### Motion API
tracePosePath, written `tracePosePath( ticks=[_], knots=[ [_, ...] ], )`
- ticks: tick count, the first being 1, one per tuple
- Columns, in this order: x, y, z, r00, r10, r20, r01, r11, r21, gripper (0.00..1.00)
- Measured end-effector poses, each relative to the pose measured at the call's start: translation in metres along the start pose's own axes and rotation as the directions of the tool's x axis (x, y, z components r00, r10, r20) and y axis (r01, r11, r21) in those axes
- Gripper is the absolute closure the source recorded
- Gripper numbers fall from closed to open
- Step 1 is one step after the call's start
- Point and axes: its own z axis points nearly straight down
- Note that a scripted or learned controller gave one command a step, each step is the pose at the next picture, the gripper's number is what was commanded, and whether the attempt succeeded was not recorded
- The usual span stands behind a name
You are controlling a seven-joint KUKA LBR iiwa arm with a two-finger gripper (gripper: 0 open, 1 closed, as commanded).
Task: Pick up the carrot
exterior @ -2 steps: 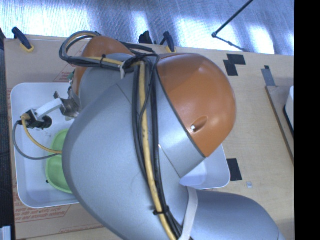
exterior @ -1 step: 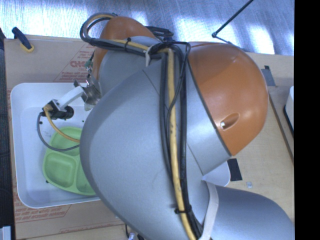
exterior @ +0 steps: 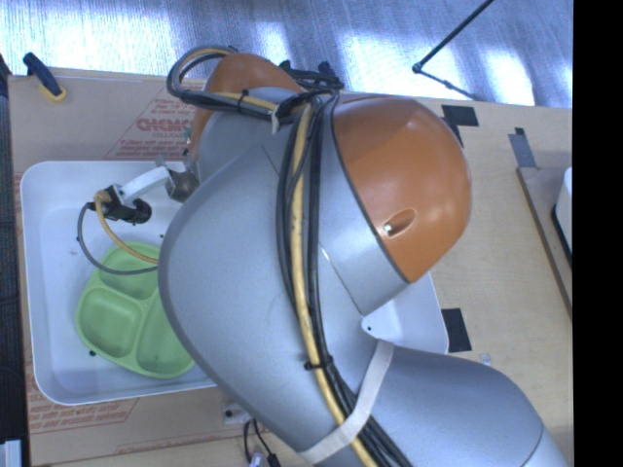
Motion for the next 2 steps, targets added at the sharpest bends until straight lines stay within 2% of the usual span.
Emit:
tracePosePath(
  ticks=[1,2],
  knots=[
    [-0.119,-0.047,0.002,1.000,0.006,0.005,-0.006,1.000,0.001,0.00],
    [-0.066,-0.047,0.004,1.000,-0.008,0.010,0.008,1.000,-0.003,0.00]
  ],
)
